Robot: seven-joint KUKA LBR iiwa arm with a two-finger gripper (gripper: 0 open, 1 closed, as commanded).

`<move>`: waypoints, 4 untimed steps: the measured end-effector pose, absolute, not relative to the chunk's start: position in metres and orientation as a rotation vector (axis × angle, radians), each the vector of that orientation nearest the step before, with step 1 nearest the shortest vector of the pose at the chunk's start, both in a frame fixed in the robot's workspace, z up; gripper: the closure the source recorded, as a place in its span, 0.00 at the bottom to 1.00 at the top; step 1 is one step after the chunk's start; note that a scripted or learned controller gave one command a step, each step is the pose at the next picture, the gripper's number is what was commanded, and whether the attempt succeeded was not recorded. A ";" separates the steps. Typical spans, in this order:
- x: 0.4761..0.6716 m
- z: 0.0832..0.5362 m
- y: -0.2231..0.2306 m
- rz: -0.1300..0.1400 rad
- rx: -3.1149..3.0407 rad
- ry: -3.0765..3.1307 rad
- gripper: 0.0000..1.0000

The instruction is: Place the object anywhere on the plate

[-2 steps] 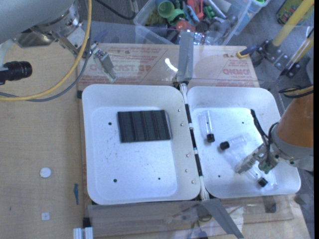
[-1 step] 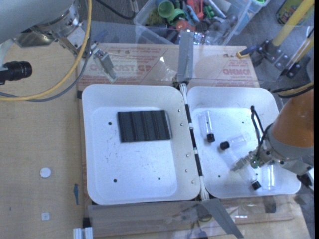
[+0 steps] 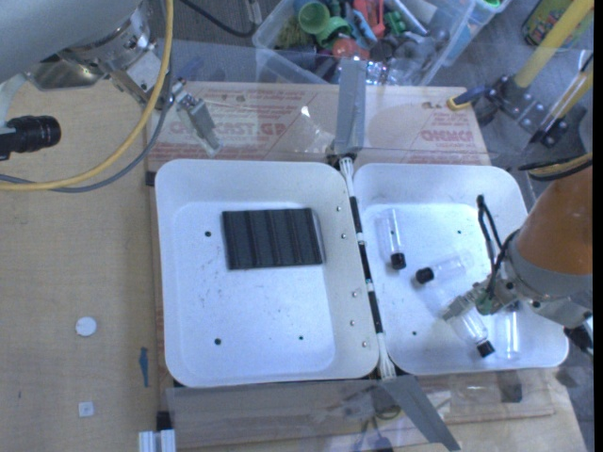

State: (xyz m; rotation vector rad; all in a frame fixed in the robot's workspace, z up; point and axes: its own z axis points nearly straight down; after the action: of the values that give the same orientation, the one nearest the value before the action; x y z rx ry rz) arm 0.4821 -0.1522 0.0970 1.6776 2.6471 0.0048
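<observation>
A dark ribbed rectangular plate [image 3: 272,238] lies flat in the left bin [image 3: 179,281], toward its back. Several clear vials with black caps lie in the right bin [image 3: 443,205]: one [image 3: 390,232] near the divider, one [image 3: 441,270] in the middle, and two [image 3: 474,333] [image 3: 512,333] near the front right. My gripper [image 3: 468,306] is low over the right bin, right above the front vial and just beside the middle one. The wrist hides what is under it.
The grey arm with its orange band [image 3: 563,238] covers the right bin's right side. A black cable [image 3: 486,224] hangs by the wrist. A hinge strip [image 3: 363,262] divides the bins. A clear tub of toys [image 3: 377,17] stands behind the bench.
</observation>
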 end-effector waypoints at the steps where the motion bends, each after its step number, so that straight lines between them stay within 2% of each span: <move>1: 0.482 0.088 -0.112 0.002 1.289 2.857 1.00; 4: 0.484 0.088 -0.098 -0.003 -0.231 3.122 1.00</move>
State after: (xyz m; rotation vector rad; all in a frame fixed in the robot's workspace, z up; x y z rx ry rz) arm 0.4835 -0.0978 0.0882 -0.2314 3.1222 -0.0031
